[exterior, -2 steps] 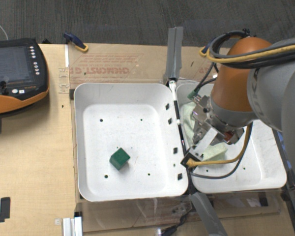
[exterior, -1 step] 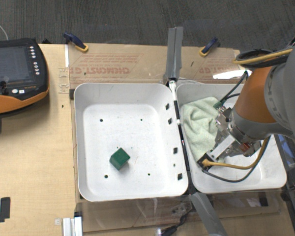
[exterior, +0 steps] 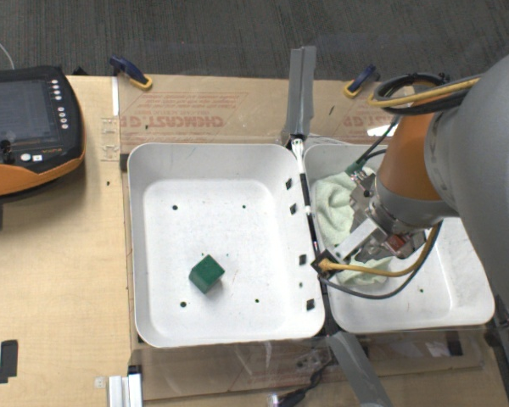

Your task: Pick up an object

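A small green cube (exterior: 207, 274) lies in the left bin (exterior: 153, 227), toward its front. A pale crumpled cloth (exterior: 335, 203) sits in the right bin (exterior: 458, 303), near its left wall. The arm's wrist with the orange band (exterior: 411, 155) reaches down over the right bin, just right of the cloth. The gripper (exterior: 366, 248) is low over the front part of the cloth, and the wrist body and cables hide most of it.
A teach pendant (exterior: 25, 130) rests on the bench at the far left. A grey divider post (exterior: 301, 91) stands between the bins at the back. Two clamps (exterior: 131, 72) hold the cardboard at the rear. A yellow cable (exterior: 365, 270) loops over the right bin.
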You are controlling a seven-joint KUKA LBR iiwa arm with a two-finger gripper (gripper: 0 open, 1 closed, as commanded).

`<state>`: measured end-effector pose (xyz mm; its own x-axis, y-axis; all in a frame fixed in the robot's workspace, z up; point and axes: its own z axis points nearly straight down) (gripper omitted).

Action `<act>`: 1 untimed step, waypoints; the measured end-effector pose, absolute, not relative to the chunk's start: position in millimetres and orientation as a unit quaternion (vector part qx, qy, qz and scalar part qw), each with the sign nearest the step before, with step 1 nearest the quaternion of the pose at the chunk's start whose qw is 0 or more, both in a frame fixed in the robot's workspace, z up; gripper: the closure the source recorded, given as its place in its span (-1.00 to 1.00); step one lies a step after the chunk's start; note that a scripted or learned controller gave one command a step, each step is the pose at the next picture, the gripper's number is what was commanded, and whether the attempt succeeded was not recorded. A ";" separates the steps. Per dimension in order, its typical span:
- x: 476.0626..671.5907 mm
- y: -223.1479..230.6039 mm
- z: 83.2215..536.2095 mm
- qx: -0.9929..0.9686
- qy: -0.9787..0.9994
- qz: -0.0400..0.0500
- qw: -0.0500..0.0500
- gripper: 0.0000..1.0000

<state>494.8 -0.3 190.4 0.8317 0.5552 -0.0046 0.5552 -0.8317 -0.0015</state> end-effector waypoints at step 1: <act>476.4 -11.8 190.1 -0.979 -0.202 0.003 0.000 1.00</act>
<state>476.4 -11.8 190.1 0.9183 0.3957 -0.0067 0.3957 -0.9184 -0.0022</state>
